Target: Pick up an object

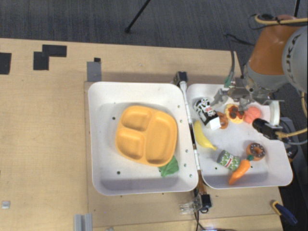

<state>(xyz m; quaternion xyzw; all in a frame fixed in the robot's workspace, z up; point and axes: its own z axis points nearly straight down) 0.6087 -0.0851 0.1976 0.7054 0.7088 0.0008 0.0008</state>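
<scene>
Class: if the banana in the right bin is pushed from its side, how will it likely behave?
The banana looks like smooth moulded plastic, so probably stiff, light and a bit slippery. Its curve suggests it would spin or slide rather than roll. It lies near the bin wall, which may stop it.

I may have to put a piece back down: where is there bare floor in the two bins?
Left bin: bare white all round the yellow tray, widest on its left; the green scrap takes the near right corner. Right bin: crowded; the gripper hangs over the far toys, and the banana, can, carrot and doughnut leave one bare patch mid-floor.
</scene>
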